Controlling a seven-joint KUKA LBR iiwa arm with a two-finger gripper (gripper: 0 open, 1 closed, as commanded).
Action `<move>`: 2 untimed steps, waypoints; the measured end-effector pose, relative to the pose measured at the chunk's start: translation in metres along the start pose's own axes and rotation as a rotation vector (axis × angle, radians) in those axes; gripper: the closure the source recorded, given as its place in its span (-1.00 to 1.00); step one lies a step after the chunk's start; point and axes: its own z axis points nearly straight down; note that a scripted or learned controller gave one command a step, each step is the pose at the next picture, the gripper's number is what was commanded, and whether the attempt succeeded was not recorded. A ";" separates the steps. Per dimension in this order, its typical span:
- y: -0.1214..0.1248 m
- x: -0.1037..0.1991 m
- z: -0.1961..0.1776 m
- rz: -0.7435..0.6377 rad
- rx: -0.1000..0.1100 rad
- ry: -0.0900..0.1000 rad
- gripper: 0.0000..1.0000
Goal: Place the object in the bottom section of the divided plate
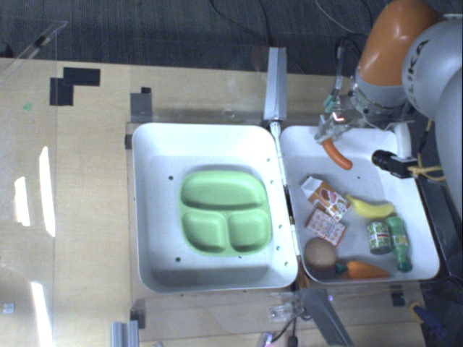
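A: Where is the pincer (331, 123)?
B: It hangs over the far corner of the right bin (427, 215), just above the sausage (337, 154).
A: Does it hold the sausage?
B: One cannot tell; its tips touch the sausage's top end.
A: And the green plate (224, 212)?
B: It sits in the left bin (152, 215), with 3 parts.

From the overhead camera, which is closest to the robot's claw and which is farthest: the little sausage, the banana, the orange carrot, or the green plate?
Measured from the gripper at the right bin's top edge:
1. Sausage, just below it.
2. Banana, mid right bin.
3. Green divided plate, in the left bin, and carrot, at the right bin's bottom edge: too close to call.
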 end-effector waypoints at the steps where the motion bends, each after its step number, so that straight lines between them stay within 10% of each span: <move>1: -0.038 0.080 0.001 -0.082 0.002 0.002 1.00; 2: -0.018 0.135 0.000 -0.609 -0.002 0.001 1.00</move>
